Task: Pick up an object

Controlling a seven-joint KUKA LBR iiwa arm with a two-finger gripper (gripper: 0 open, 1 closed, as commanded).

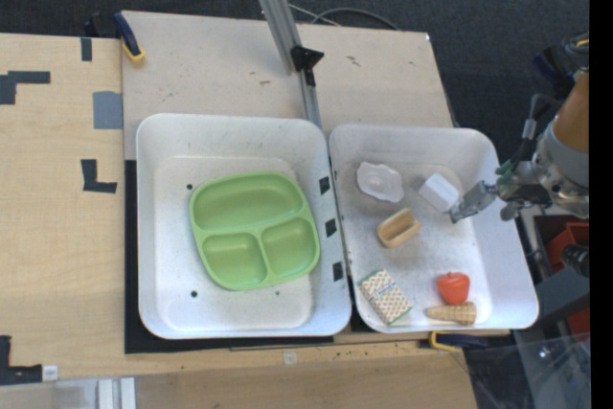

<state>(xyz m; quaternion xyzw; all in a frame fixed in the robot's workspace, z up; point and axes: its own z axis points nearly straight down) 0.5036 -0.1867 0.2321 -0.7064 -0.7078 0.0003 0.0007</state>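
Nothing lifted yet: small white block (440, 191) resting in the shallow white right bin (498, 249), just beside the grey two-finger gripper (466, 204). Finger spread impossible to tell. Grasp and lift remaining, judging from this.

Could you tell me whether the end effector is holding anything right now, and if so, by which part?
Nothing is held: the end effector hangs over the right bin, beside the white block, with nothing between its fingers.

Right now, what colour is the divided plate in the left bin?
Light green, plain with no pattern; the divided plate shows clearly in the camera view.
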